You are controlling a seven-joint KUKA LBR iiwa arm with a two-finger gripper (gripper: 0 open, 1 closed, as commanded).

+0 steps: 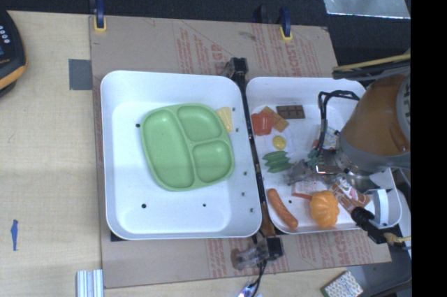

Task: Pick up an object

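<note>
Bins: two shallow white trays side by side on a brown cardboard sheet point(209, 44), which lies on a pale wooden bench point(42, 149).

Left bin point(119, 149): holds a green three-compartment plate point(187, 145) near its centre, tilted slightly. A small pale yellow piece point(224, 118) sits at the plate's 2 o'clock, touching or just beside its rim.

Right bin point(262, 89): holds toy food items. Brown chocolate-bar piece point(290, 111) toward 12 o'clock. Red-orange piece point(263, 122) just at its 8 o'clock, with a small orange wedge point(279, 124) beside it. Small yellow round item point(279, 142) near the bin's centre. Green pods point(277, 161) directly at the yellow item's 6 o'clock. Sausage point(282, 209) at the bin's 7 o'clock corner, lying diagonally. Orange pumpkin-like fruit point(324, 209) at 5 o'clock, near the bottom wall.

Arm: grey body with orange band point(377, 117), entering from 3 o'clock and covering the right part of the right bin. Gripper point(316, 168) low over the bin's middle, at the green pods' 3 o'clock and the orange fruit's 12 o'clock. Finger state cannot be made out; no item is visibly between them.

Clamps: two blue-and-yellow clips point(98, 12) on the cardboard's 12 o'clock edge.
</note>
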